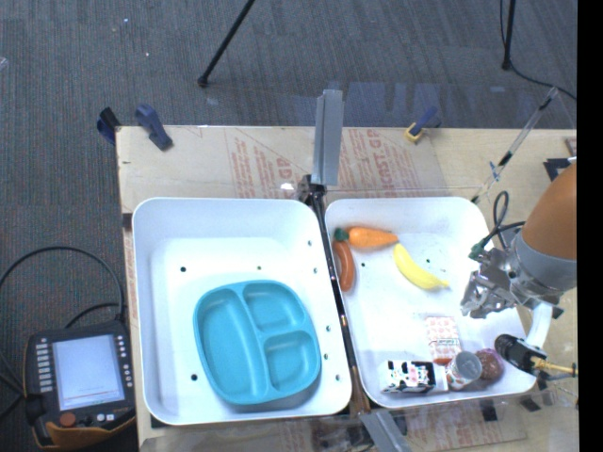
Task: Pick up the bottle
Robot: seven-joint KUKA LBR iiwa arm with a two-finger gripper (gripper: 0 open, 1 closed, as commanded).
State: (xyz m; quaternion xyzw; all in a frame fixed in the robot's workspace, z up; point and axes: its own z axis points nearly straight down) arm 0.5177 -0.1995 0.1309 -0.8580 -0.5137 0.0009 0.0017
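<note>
The gripper (488, 295) hangs over the right bin (443, 210) at its 3 o'clock edge; whether it is open or closed cannot be told, and no object is seen in it. The bottle (463, 369) lies in the bin's 5 o'clock corner, at 6 o'clock from the gripper and apart from it. Touching the bottle are a small carton (412, 376) at 9 o'clock and a brown object (489, 365) at 3 o'clock. A banana (417, 268), carrot (370, 237) and sausage (345, 266) lie toward 10 o'clock. The left bin (155, 281) holds a blue divided tray (256, 343).

Even bright overhead light, soft shadows, white bins (151, 243) near blown out, sl. soft focus
</note>
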